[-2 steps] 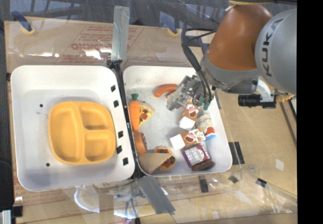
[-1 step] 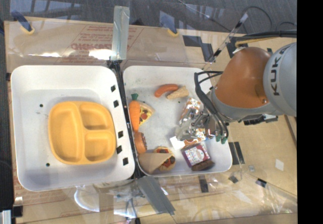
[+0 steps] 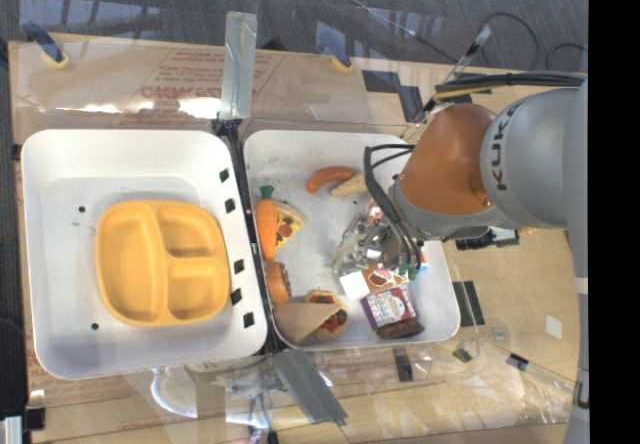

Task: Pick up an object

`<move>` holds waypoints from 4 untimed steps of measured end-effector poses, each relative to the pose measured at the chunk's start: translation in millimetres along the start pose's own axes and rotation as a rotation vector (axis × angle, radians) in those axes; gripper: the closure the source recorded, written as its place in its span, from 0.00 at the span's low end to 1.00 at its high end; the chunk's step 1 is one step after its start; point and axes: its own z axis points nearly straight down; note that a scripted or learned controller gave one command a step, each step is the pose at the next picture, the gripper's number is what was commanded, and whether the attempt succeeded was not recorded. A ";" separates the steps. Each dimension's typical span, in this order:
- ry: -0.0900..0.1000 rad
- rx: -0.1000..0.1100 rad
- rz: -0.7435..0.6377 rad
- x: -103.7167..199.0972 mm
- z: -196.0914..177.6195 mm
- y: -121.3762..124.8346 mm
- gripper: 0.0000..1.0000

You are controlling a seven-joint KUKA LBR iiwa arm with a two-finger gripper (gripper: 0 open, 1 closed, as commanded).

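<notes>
Metalwork of the gripper [image 3: 378, 240] is seen low in the right bin [image 3: 300, 147], under the orange band and grey arm [image 3: 530, 167]. Whether it is parted or closed cannot be told, nor whether anything is gripped. It is placed just above a maroon packet [image 3: 390, 310]. Nearby lie a sausage [image 3: 328, 178], a carrot [image 3: 266, 228] and a wrap [image 3: 312, 319]. A yellow divided tray [image 3: 160, 261] is held by the left bin [image 3: 60, 157].
</notes>
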 end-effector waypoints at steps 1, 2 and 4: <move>0.001 0.001 0.147 -37.9 -28.0 -22.1 1.00; 0.001 0.000 0.262 -78.7 -68.1 -7.1 1.00; 0.006 0.001 0.294 -53.3 1.4 -17.7 0.00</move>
